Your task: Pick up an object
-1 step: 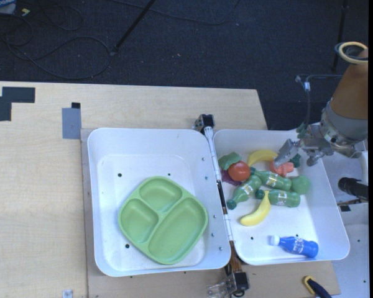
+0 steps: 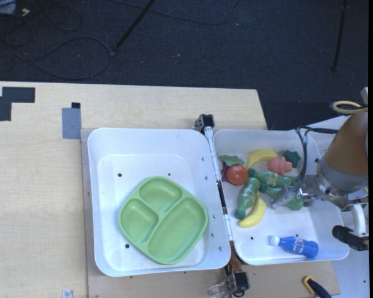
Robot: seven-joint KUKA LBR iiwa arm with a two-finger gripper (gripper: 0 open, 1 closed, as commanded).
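gripper (image 2: 292, 197): down in the right bin (image 2: 280, 259), fingers can't tell tbh
toys (image 2: 261, 182): heaped at the bin's far side, touching the gripper
bottle (image 2: 296, 246): near front
plate (image 2: 163, 219): left bin (image 2: 105, 166)

From my remote station I saw the objects crowded in the right bin (image 2: 323, 256). A red tomato (image 2: 237, 174) lay near its left wall, with a yellow banana (image 2: 261, 157) just above it and a pink piece (image 2: 280, 164) beside that. A green bottle (image 2: 247, 197) lay tilted, touching a second banana (image 2: 255, 213). A blue bottle (image 2: 296, 246) lay apart, on its side near the front.
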